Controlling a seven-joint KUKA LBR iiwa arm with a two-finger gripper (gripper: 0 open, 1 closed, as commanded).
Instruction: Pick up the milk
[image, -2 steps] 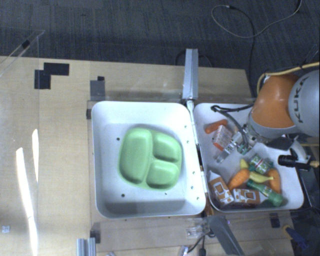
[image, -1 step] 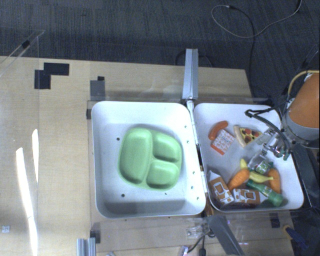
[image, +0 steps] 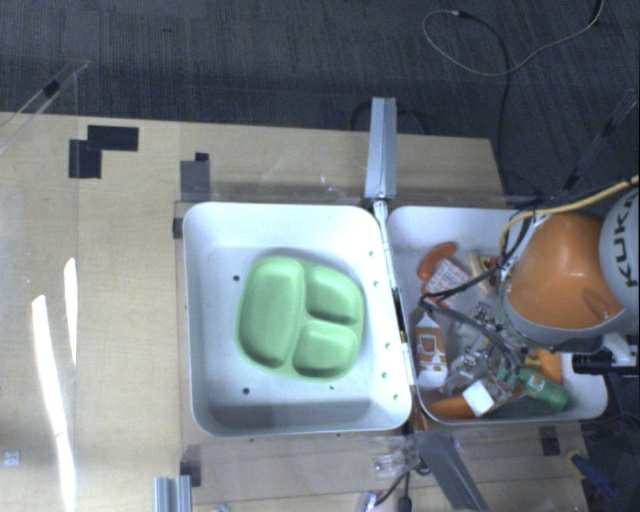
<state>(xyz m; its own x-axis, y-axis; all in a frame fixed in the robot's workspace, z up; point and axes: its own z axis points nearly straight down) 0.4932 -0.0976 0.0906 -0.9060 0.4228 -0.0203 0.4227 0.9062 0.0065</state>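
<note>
The left bin (image: 215, 300) held a green tray (image: 300, 318) with three hollows, lying a little toward 3 o'clock of the bin's middle, nothing in it.

The right bin (image: 408, 240) was crowded. The milk (image: 430, 352), a small white carton with orange print, stood against the bin's 9 o'clock wall, beside the divider. At 12 o'clock from it lay a reddish piece (image: 437, 262) and a wrapped packet (image: 452, 279). At 6 o'clock lay an orange thing (image: 450, 406), and toward 4 o'clock a white-capped green bottle (image: 530, 388).

The arm (image: 565, 275) hung over the bin's 3 o'clock half, its orange band hiding much of the contents. The gripper (image: 487, 358) sat low among cables, just at 3 o'clock of the milk; whether it was open or closed could not be told, and nothing was visibly held.

The risks, as I judge them: the milk hugged the wall, so one side of the gripper might have found no room and struck the rim. Close neighbours might have been taken instead, or the carton tipped over.
</note>
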